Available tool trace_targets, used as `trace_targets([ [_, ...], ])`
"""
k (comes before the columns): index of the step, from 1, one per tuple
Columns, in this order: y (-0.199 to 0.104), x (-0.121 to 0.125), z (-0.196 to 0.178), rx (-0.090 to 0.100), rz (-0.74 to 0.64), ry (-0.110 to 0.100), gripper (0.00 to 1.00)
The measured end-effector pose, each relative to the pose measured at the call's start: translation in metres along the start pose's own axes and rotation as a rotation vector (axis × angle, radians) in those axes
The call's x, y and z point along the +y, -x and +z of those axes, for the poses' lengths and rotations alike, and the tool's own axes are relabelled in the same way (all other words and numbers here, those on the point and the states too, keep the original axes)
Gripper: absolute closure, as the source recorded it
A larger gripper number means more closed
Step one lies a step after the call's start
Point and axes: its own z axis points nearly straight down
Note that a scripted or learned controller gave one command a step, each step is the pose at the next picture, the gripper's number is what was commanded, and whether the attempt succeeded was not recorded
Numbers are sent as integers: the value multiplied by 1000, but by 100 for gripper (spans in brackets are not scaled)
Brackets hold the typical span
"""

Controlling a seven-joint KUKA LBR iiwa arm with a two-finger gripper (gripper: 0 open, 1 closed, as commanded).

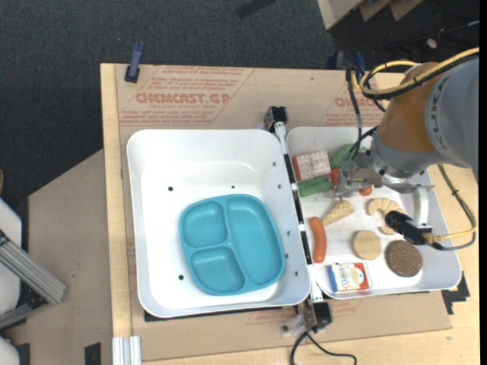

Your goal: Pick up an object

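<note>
A robotics lab: paper-covered bench (190, 90), loose cables (456, 238), dark carpet (53, 36).

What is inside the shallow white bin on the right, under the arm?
The right white bin holds a red sausage, a pale round biscuit, a brown round patty, a croissant and a small carton. The grey arm covers the bin's far corner.

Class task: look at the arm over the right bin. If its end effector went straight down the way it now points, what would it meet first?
Most likely the pale wedge-shaped food piece, which lies just below the end effector in the right bin. Depth is hard to judge from above, so it might land on bare bin floor beside it.
</note>
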Motion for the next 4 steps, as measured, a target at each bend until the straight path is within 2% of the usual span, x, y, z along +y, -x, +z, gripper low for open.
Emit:
trace_targets([
  [1,0,0,1,0,0,-1,0],
  [2,41,56,11,-2,-1,2,0],
  [3,39,52,1,0,-3,-10,100],
  [4,29,-41,-80,1,2,-2,100],
])
